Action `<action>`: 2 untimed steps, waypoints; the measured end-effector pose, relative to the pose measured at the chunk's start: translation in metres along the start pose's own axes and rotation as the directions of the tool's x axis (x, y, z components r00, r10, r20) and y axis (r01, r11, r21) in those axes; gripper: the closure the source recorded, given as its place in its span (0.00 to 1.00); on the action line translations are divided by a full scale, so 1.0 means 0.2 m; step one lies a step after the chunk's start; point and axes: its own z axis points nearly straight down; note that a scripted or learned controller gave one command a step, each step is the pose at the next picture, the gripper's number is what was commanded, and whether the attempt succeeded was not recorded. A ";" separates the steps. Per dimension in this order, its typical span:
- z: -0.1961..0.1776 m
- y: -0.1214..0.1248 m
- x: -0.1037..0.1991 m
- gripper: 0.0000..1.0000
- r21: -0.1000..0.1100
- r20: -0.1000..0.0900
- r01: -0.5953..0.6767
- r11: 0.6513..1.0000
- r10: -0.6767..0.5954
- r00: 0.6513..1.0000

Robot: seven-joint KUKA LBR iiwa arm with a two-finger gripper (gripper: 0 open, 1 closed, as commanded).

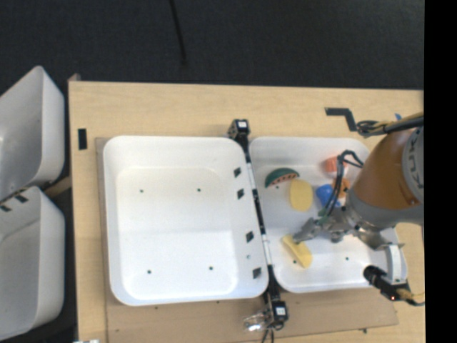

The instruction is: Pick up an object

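we saw the gripper (305, 232) low in the right bin (314, 281), its fingers spread just above a yellow block (297, 252), holding nothing. nearby lay a yellow oval piece (301, 195), a watermelon slice toy (282, 176) and a blue object (325, 192).

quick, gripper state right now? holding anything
Gripper: low in the right white bin, just above the yellow wedge-shaped piece; whether it is open, closed or holding anything cannot be told.

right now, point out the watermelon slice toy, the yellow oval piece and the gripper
watermelon slice toy (281, 176), camera view, on its green rind
yellow oval piece (301, 196), camera view, on its middle
gripper (305, 232), camera view, between its fingertips
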 end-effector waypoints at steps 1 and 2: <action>-0.02 0.23 -0.13 0.00 -0.007 0.005 0.002 1.000 -0.002 1.000; -0.03 0.55 -0.17 0.00 -0.008 0.005 0.003 1.000 -0.003 1.000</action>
